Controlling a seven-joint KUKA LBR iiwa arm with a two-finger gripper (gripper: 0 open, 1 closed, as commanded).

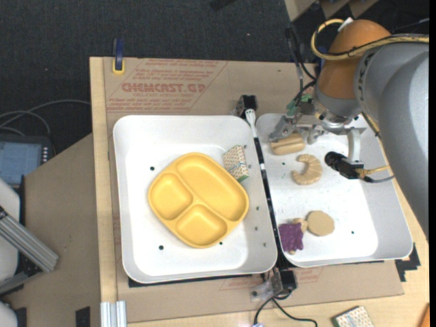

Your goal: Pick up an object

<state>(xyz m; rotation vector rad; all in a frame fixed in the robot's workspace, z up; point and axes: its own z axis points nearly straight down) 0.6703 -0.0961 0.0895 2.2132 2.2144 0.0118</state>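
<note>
The tan bread-like piece (287,145) lies at the far left of the right bin (381,244), directly beneath the gripper (294,126). Whether the tool is open or closed cannot be told. A good pick needs a centred descent, clear of the croissant (307,169) nearby.

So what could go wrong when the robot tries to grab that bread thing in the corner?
The gripper is over the bread-like piece, which lies close to the right bin's back corner, so the fingers might bump the wall. The croissant lies close by and could get nudged. The grab may also just slip off.
</note>
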